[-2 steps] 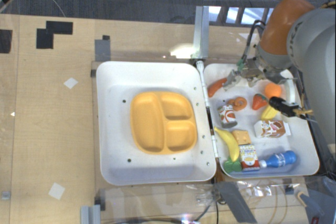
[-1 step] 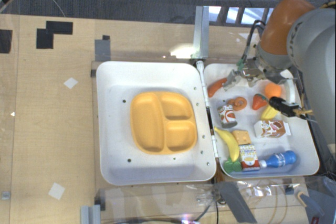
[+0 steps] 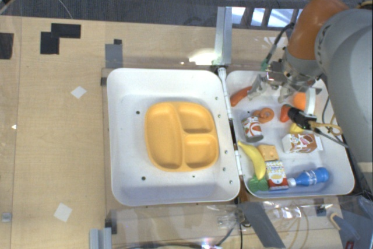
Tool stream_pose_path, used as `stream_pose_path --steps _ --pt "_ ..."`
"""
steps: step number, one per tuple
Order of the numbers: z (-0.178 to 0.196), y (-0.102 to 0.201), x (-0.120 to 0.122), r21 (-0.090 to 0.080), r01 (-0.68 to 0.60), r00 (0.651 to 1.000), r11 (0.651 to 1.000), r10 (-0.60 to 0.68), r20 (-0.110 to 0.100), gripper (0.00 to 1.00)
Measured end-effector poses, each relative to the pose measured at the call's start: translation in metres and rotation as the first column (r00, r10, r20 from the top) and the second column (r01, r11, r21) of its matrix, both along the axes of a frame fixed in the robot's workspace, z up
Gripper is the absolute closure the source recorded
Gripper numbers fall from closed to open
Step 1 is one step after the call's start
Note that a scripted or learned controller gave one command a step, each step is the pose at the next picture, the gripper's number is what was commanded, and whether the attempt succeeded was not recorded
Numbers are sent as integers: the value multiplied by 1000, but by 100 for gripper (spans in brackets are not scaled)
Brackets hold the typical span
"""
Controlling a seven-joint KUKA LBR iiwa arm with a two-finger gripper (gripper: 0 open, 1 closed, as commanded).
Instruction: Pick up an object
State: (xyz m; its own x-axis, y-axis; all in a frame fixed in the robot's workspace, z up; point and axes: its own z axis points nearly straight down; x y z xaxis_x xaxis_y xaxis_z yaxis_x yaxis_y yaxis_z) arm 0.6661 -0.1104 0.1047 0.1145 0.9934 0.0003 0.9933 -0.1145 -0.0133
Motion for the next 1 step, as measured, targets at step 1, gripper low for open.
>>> stream_pose_path --steps 1 --pt "-16 7 -2 -19 -26 1000 999 26 -6 0"
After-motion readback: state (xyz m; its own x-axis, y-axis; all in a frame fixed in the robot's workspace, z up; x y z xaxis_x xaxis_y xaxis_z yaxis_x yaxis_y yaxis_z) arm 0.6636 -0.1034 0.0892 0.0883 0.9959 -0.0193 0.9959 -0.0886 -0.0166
